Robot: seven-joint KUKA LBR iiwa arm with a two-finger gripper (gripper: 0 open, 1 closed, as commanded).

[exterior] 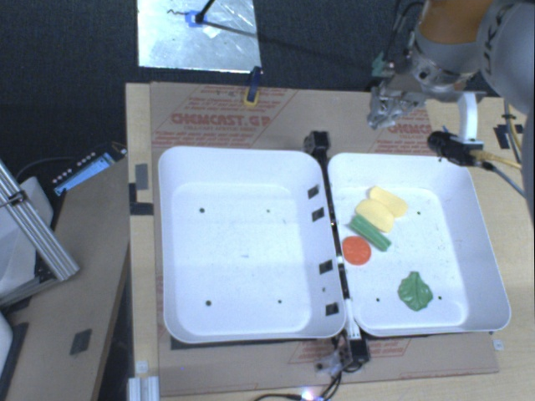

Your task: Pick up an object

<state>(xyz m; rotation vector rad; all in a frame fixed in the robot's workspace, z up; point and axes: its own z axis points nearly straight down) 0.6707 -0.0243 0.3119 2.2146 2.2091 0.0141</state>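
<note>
— Reached in from the upper right, arm (493, 32) grey and bulky at the frame's corner?
— Yes. Carried an orange band (456, 11) just above the wrist, cut off by the top edge.
— And the wrist?
— Pointed down and to the left, with cables running along it.
— The gripper (386, 115)?
— Hung at the arm's lower left end, metallic, tips aimed downward. Looked small and blurred.
— Fingers?
— Too indistinct to judge.
— Holding anything?
— Nothing seen between the tips.
— Height?
— Appeared raised, not in contact with any surface.
</note>
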